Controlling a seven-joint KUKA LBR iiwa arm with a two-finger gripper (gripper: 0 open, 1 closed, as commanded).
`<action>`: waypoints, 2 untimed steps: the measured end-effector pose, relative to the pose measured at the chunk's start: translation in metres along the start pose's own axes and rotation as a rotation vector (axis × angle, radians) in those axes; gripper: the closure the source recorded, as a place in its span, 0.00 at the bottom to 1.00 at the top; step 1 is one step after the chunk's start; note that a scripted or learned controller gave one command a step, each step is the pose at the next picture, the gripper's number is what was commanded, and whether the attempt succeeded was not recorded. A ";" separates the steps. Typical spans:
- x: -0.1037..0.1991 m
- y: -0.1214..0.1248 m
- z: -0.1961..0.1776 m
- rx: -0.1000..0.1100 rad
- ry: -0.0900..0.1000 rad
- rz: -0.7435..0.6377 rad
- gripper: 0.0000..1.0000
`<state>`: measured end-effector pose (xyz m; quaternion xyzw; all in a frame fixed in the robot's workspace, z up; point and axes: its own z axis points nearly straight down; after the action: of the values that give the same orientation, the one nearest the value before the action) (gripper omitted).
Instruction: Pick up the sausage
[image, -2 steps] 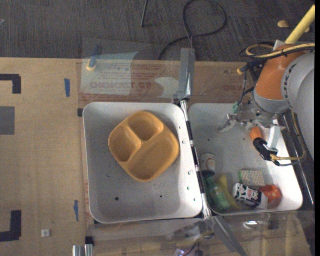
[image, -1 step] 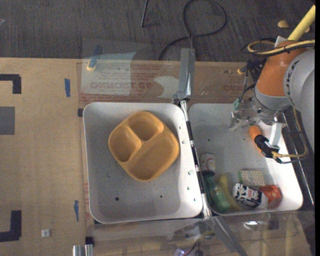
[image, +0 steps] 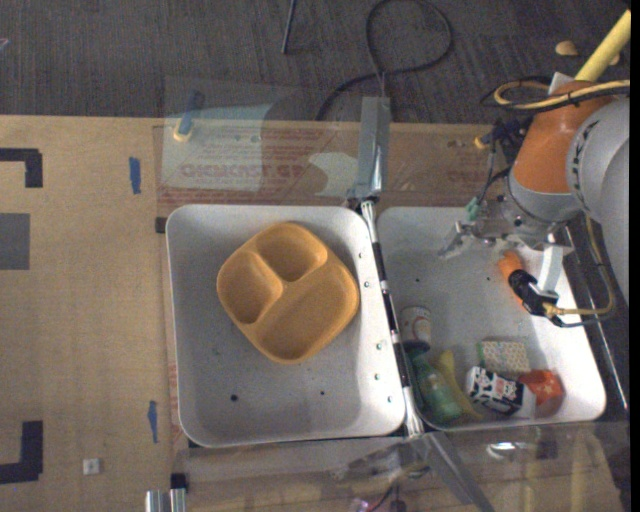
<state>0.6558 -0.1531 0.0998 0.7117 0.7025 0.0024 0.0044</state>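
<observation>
Your sausage (image: 512, 268) lies in the right bin (image: 450, 290), upper right, long axis slanting down-right; gripper (image: 478, 232) sits just up-left of it (finger spread: cannot tell).

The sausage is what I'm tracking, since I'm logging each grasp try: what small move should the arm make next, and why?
Probably a short shift toward the sausage before descending. The gripper sits over the upper part of the right bin, to the camera's left of the orange sausage, which lies near the bin's right wall, partly under the arm. Nothing shows between the fingers, so the pick is not yet made.
</observation>
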 end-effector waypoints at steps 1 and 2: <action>0.053 0.011 0.012 0.008 0.002 -0.345 0.00; 0.026 0.012 0.013 0.007 0.006 -0.301 0.00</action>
<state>0.6683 -0.1277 0.0872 0.5984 0.8012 0.0016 0.0003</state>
